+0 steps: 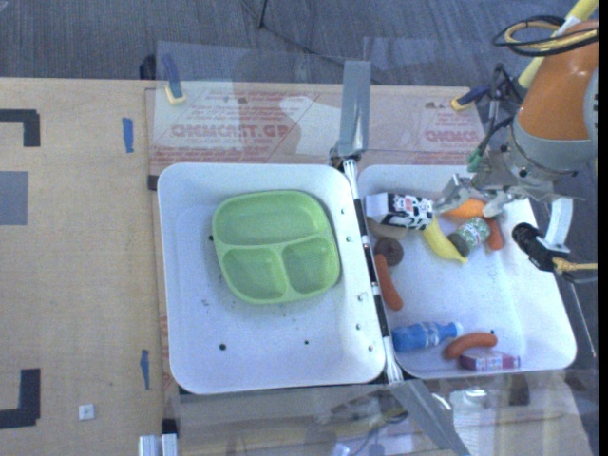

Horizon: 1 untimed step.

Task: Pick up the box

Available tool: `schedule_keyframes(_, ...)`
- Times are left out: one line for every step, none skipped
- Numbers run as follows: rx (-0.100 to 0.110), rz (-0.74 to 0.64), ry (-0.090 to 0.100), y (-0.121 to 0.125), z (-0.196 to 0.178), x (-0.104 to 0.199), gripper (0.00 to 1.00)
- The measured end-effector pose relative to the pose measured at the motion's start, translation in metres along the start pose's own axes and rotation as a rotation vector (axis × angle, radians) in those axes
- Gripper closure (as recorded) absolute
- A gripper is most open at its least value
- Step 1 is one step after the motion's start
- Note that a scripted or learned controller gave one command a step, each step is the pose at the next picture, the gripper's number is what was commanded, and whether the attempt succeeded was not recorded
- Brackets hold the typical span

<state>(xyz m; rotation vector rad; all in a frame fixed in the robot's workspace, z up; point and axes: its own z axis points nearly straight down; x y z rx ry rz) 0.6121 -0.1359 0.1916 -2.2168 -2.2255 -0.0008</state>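
Tan wooden surface [76, 283] carries two shallow white plastic bins. At nine o'clock sits a green divided plate [275, 245]; at three o'clock the pincer [484, 193] hovers, state unclear. Black-and-white carton box [399, 210] lies nearby, ungrasped; approach seems underway, next descend leftward.

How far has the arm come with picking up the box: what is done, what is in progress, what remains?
Done: the arm has reached over the right white bin. In progress: the gripper hovers by an orange carrot-like piece, close to the small black-and-white carton box. Remaining: the box lies on the bin floor, not gripped, so grasping and lifting are still ahead.
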Motion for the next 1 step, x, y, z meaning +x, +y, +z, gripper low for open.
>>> schedule_keyframes(-0.005,0.076,-0.001,-0.0397,0.1048,-0.0403,0.0)
